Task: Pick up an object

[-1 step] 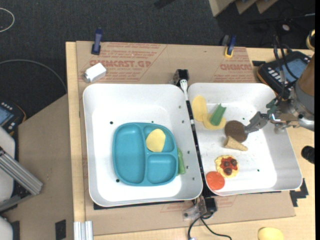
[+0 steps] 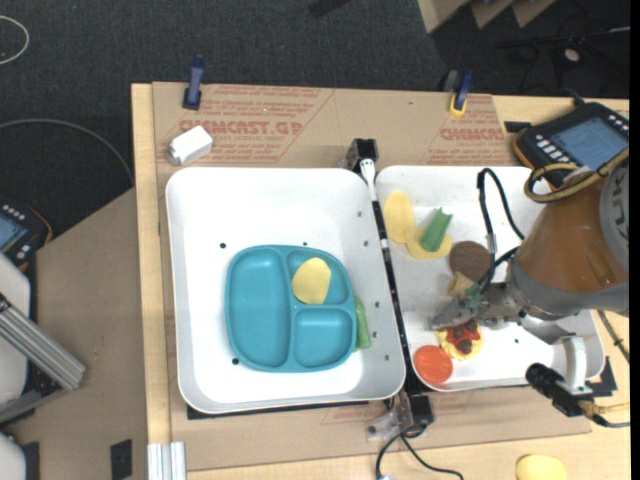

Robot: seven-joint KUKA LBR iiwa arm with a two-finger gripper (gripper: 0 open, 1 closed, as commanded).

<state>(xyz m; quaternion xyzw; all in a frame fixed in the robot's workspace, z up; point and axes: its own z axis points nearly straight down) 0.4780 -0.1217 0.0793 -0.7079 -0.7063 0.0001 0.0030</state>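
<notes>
My gripper [image 2: 458,320] is low in the right bin [image 2: 510,373], near its front. Directly below it lies a small red and yellow object [image 2: 464,342]; whether they touch is unclear. An orange round object [image 2: 433,365] sits at the bin's front left corner. A brown round object [image 2: 468,259] lies just behind the gripper. Further back are a yellow banana-shaped object [image 2: 400,218] and a green piece [image 2: 436,230]. In the left bin [image 2: 200,208] a teal divided plate [image 2: 262,308] carries a yellow object [image 2: 312,280].
A green object [image 2: 361,325] leans at the plate's right edge. The arm's orange band [image 2: 570,248] covers the right bin's right side. A black cable [image 2: 490,208] loops over that bin. A handheld controller [image 2: 575,143] rests at the back right.
</notes>
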